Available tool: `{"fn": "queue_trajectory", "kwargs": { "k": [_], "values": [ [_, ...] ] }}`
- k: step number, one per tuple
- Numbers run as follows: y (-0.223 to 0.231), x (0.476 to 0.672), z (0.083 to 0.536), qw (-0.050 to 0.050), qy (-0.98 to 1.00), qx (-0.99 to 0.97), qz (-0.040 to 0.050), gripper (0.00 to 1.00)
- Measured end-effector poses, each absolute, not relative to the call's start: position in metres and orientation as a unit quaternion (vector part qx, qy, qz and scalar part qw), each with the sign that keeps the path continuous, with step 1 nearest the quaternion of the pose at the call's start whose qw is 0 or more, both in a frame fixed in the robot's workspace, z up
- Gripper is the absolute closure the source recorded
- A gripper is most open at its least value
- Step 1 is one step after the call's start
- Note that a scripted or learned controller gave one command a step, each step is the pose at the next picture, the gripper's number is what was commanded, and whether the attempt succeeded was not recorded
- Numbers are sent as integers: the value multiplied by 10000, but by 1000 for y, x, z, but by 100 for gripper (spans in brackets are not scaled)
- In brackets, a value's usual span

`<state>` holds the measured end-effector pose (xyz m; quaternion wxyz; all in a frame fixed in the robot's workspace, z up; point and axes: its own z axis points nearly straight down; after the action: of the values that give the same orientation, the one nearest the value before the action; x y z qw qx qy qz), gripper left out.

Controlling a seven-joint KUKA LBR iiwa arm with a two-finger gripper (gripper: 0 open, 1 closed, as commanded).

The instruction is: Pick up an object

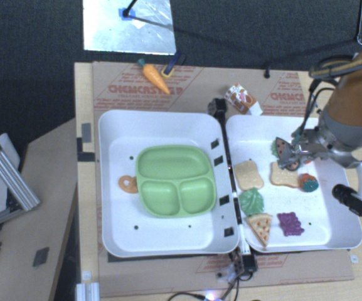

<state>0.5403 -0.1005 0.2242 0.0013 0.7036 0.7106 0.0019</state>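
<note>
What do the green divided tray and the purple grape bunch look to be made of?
Green divided tray: likely moulded plastic, with a smooth, even colour, soft sheen and rounded compartment edges. Purple grape bunch: probably toy plastic or rubber, uniformly coloured with a lumpy moulded surface; too small to be sure.

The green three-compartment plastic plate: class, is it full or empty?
Empty: the green three-compartment plastic plate shows bare compartments; the pretzel lies beside it.

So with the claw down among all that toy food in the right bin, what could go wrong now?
The gripper sits low where the flat tan toast-shaped piece, the dark watermelon-slice toy and the round orange and teal toy crowd together. It might nudge a neighbour aside, or close on an edge and slip. Flat pieces on the white bin floor look hard to pinch.
</note>
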Motion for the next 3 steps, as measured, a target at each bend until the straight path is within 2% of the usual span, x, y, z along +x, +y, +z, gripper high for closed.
{"fn": "queue_trajectory", "kwargs": {
  "k": [1,3],
  "values": [
    [-49,580,226,11,7109,7033,21,100],
    [22,639,223,13,7100,7042,21,100]
  ]
}}
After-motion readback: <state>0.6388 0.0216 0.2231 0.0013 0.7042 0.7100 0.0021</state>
